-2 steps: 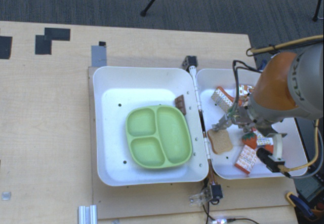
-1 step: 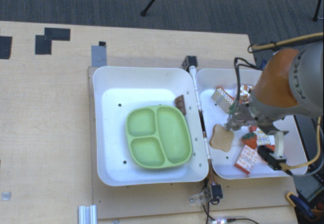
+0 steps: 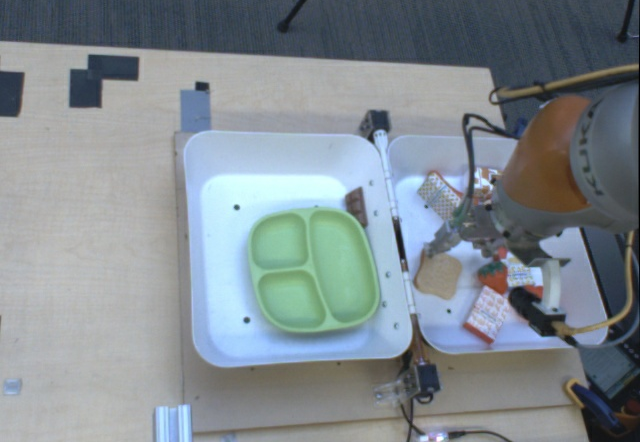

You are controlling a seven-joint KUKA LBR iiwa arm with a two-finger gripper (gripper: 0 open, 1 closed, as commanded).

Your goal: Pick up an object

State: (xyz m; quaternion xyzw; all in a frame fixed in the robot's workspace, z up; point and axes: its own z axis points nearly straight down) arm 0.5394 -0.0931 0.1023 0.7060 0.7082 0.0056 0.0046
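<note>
My gripper (image 3: 447, 236) reaches into the right bin (image 3: 580, 335) from the right, under the grey arm with its orange band (image 3: 545, 165). Its tip hangs just above a flat tan slab (image 3: 438, 277) lying near the bin's left wall. A checkered packet (image 3: 437, 192) lies behind the gripper. A red and white box (image 3: 486, 313) lies at the bin's front. A small orange and green item (image 3: 494, 277) sits beside the slab, partly under the wrist. A shiny wrapper (image 3: 485, 180) peeks out at the back.
The left bin (image 3: 200, 230) holds a green divided plate (image 3: 313, 270) and a small brown piece (image 3: 355, 200) by its right wall. A ridge (image 3: 393, 230) separates the two bins. Cables (image 3: 545, 320) trail from the wrist over the right bin's front.
</note>
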